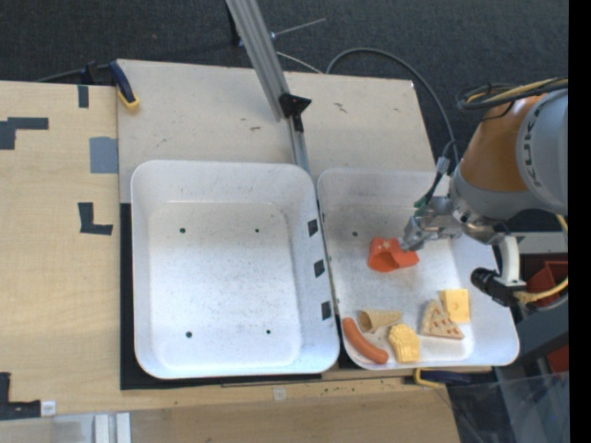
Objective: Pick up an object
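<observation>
The left bin [222, 266] sits at nine o'clock of the right bin [369, 210]. The arm [517, 164] enters from three o'clock; its gripper [413, 238] touches the red piece [391, 255] mid-bin, jaw state impossible to tell. At six o'clock lie a cheese wedge [442, 323], sausage [365, 341] and corn [404, 342].

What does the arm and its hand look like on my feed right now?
The arm is a rounded grey casing with a broad orange band above the wrist. The small hand is grey metal. A black fitting hangs below the wrist, and dark and yellow cables run behind.
</observation>
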